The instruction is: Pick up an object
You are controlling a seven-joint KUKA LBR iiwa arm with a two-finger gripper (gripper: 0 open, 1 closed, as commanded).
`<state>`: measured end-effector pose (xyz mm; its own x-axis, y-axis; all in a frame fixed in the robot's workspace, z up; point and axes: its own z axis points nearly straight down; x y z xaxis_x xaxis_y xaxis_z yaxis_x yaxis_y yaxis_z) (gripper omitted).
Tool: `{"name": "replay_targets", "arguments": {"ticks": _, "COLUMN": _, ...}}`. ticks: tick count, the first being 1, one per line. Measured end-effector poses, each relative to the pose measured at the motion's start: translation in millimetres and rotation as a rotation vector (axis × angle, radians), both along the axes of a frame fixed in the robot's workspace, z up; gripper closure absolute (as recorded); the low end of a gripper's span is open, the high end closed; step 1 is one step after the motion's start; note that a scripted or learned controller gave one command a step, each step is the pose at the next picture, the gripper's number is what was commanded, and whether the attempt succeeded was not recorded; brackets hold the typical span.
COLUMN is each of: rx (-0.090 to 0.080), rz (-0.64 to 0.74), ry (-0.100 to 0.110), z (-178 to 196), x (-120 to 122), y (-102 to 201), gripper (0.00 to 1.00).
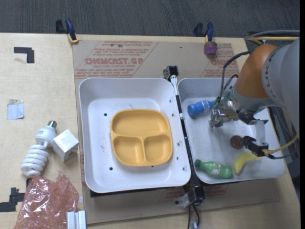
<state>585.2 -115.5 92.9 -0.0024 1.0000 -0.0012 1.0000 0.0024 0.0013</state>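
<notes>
Left shallow white bin [90, 128]: holds one yellow plastic tray with three compartments [141, 137], lying flat near the bin's centre, bare white floor on all four sides of it.

Right shallow white bin [202, 86]: holds four items. Blue plastic bottle with a white cap [200, 108], on its side near the far left part, cap end pointing toward the arm. Green plastic bottle with a pale label [213, 169], on its side along the near wall. Yellow toy banana [243, 161], curved, just beside the green bottle on its right, near the near-right corner. Small brown round disc [236, 141], flat on the floor above the banana.

Arm: grey with an orange band, entering from the right over the right bin. Two-finger gripper [217, 119] sits low over the bin floor, just right of the blue bottle's cap; whether its fingers are open or closed cannot be told, and nothing is seen between them.

Open room: bare white floor in the middle of the right bin, between the blue bottle and the green bottle. The two bins meet along a dark seam.

Bench, left of the bins: white spiral light bulb [39, 149], small white cube [66, 145] touching it, crumpled pinkish clear wrap [45, 202] near the front edge.
</notes>
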Motion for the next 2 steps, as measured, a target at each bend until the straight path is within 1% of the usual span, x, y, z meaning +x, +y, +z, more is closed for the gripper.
{"name": "replay_targets", "arguments": {"ticks": 1, "rx": 0.001, "rz": -0.004, "ry": 0.002, "z": -0.5, "x": -62.2, "y": 17.5, "gripper": 0.0}}
{"name": "replay_targets", "arguments": {"ticks": 2, "rx": 0.001, "rz": -0.005, "ry": 0.001, "z": -0.4, "x": -107.6, "y": 19.9, "gripper": 0.0}}
